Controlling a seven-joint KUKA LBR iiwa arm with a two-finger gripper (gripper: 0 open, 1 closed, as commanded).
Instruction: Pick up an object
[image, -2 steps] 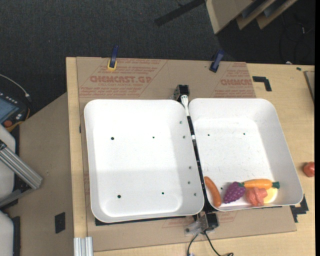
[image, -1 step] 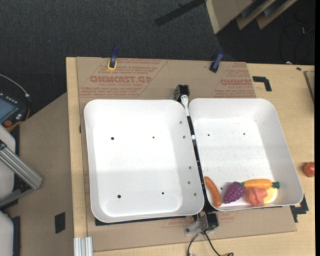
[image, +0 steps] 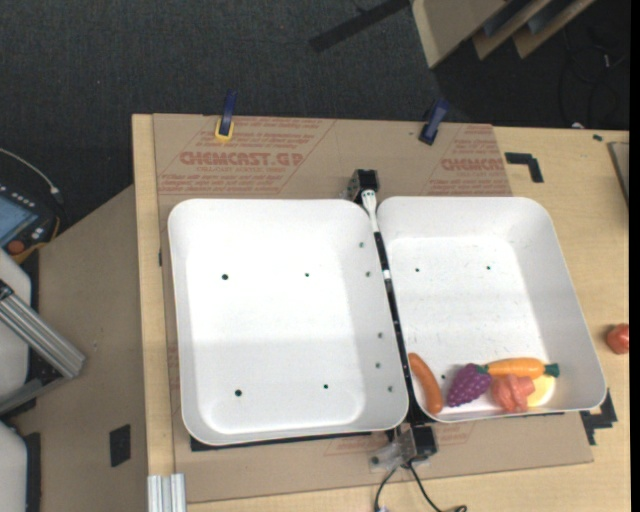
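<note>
So far, nothing is showing as picked up: the toy foods are all lying in the right bin (image: 560, 260), crowding its near edge. The sausage (image: 425, 383) is leaning along the bin's left wall, the purple grapes (image: 467, 385) are sitting just beside it, and the carrot (image: 520, 368) is resting across a reddish piece (image: 510, 394) and a yellow piece (image: 541, 393), touching both. The left bin (image: 200, 300) is sitting alongside with its white floor bare. A small red thing (image: 617, 340) is lying on the bench, outside the bins. How the gripper is standing, and whether it is holding anything, I cannot tell. Judging by this, the whole job is remaining: reaching, closing, lifting.
</note>
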